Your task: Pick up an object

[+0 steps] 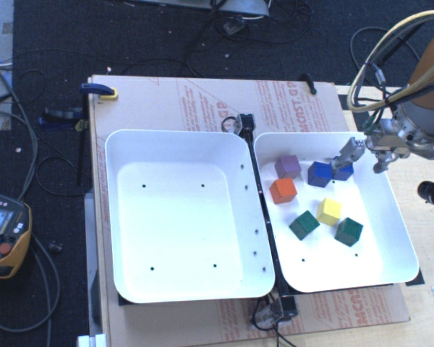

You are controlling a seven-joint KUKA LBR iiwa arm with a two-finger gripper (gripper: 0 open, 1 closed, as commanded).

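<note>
Camera view, looking down at a slant on a desk (202, 96) with two white bins side by side. Left bin (181, 215) beside right bin (376, 259), touching along a dark seam. In the right bin, six cubes: purple (288, 166) toward the far left, orange (283, 190) just in front of it and touching or nearly so, blue (319, 173) to the right of purple, yellow (330, 211) near the middle, two green, one (304, 225) left of yellow and one (349, 230) right of it, both just beside yellow. Arm (423, 78) reaching in from the right, grey with an orange band, cables looped above. Hand (362, 157) low over the far right part of the right bin, fingers spread wide, one finger (345, 154) tilted down toward the blue cube, its tip beside a small blue piece right of that cube. Nothing seen between the fingers. Off the desk, on the dark floor at left, a pendant (3, 233) and cables.
</note>
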